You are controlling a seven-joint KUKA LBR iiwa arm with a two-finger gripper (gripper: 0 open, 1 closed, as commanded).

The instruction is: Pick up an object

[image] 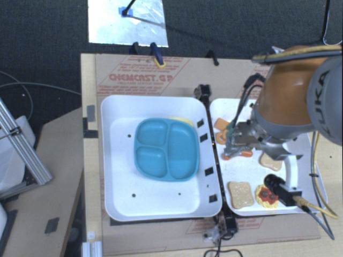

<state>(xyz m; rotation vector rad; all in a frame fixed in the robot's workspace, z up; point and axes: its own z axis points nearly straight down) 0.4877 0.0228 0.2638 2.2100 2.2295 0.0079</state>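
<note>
A light wooden bench (64, 143) fills the lower part of the frame, and a brown cardboard sheet (144, 76) with red lettering lies flat on it. On the cardboard, two shallow white bins sit side by side, touching: the left bin (120, 197) at center, the right bin (225, 108) toward the right. Blue and black clips (157, 55) grip the cardboard's upper edge.

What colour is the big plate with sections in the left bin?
The sectioned plate is light blue, seen clearly in the camera view.
</note>
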